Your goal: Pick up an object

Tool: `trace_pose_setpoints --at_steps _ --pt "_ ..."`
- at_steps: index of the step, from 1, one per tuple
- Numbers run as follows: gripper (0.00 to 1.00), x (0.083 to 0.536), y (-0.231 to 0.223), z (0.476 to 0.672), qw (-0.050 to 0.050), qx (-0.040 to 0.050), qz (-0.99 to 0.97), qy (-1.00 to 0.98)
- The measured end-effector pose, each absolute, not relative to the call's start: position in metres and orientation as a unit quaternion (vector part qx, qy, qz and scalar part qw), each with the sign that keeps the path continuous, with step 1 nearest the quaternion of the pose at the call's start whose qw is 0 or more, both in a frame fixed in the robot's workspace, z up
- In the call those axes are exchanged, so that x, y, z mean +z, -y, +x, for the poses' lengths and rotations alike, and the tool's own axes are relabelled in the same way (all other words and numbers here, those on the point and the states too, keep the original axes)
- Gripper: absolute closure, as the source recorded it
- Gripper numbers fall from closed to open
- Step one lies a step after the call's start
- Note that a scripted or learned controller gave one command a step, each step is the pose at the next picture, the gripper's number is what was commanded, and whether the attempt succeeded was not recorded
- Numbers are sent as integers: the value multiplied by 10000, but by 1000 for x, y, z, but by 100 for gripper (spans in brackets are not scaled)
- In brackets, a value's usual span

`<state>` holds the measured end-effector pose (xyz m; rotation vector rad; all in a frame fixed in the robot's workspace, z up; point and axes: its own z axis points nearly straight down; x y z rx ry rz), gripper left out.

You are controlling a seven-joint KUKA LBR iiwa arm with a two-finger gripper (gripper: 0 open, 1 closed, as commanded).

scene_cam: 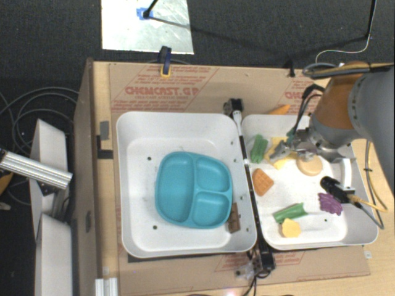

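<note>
Seen from above at a slant: a bench with two shallow white bins side by side. Nearest the viewer, in the right bin (364, 230), a small yellow lump (291, 228) lies by the front wall, with a green stick-shaped piece (289, 212) just behind it. To their right sits a purple bunch of toy grapes (330, 203).

In the left bin (133, 184), a blue divided plate (194, 190) takes up the middle of the floor. A small brown item (234, 217) lies at the plate's near right edge, against the wall shared by the bins.

Further back in the right bin, an orange waffle-patterned piece (263, 181) lies near the dividing wall. Beyond it are a pale yellow piece (282, 163) and, to its right, a tan round disc (310, 164). A green leafy-looking piece (258, 148) rests by the divider.

The gripper (285, 147) is down low among these, between the green leafy-looking piece and the tan round disc, just above the pale yellow piece. From here I cannot tell whether it is open or closed, or gripping anything. The grey arm (370, 103) with its orange band reaches in from the right.

Farthest back, an orange carrot-like piece (281, 110) lies at the right bin's rear rim.
</note>
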<state>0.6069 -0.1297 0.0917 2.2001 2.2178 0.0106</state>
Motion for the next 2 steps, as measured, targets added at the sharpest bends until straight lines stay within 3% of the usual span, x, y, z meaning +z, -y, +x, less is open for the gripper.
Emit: trace_pose_setpoints --at_steps 1,2 --pt "0 93 138 672 5 16 7037 -7105" --pt "100 106 138 674 63 63 7034 -7108"
